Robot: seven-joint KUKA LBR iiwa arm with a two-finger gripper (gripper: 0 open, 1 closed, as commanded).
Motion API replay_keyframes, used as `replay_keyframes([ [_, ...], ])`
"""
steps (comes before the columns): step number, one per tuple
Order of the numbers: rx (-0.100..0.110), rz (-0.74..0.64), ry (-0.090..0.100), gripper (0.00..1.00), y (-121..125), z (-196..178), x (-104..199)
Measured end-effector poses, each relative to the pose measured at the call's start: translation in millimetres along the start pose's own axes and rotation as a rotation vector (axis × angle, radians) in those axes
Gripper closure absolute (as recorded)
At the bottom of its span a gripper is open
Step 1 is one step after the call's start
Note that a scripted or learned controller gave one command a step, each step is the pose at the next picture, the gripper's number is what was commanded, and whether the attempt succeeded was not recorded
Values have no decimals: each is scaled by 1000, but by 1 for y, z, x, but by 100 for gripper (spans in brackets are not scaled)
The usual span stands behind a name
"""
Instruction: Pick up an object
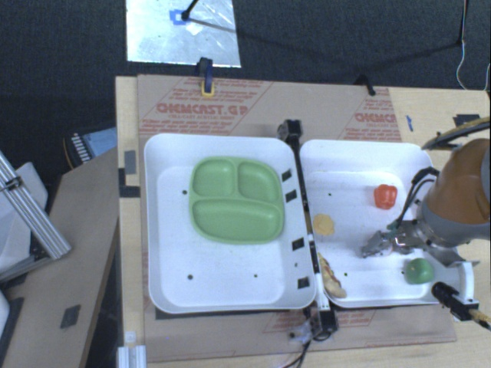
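- Though small, probably light, hard and slick: green ball [419, 271], lying in right bin [360, 156] just right of gripper [376, 245].
- Best pinched across its widest middle.
- Fingers apart, holding nothing, low over bin floor.
- Red piece [385, 196] beyond gripper; yellow disc [324, 225] left of it.

1. Left bin [165, 228]: white, shallow; sits on brown cardboard sheet [230, 106] w/ red print.
2. Green plate [235, 200]: three compartments, lies flat approx. center of left bin, nothing on it.
3. Right bin [345, 159]: white, just beside left bin; row of black clips [298, 221] along the shared edge.
4. Yellow clamp [206, 79]: far edge of cardboard, left of center.
5. Shiny foil square [182, 20]: on dark floor, far left, beyond bench.
6. Aluminium rail [27, 213]: far left, slanted.
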State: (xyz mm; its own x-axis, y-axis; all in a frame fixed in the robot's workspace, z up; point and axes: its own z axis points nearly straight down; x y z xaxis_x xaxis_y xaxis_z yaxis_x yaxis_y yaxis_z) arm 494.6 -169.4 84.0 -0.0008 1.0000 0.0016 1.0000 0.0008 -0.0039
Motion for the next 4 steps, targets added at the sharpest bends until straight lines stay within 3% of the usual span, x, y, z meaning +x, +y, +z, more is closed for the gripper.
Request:
replay_keyframes([
  [1, -4, 0, -1, 0, 1, 0, 0],
  [2, -7, -1, -2, 100, 2, -11, 0],
  [4, -13, -3, -5, 100, 9, -117, -3],
])
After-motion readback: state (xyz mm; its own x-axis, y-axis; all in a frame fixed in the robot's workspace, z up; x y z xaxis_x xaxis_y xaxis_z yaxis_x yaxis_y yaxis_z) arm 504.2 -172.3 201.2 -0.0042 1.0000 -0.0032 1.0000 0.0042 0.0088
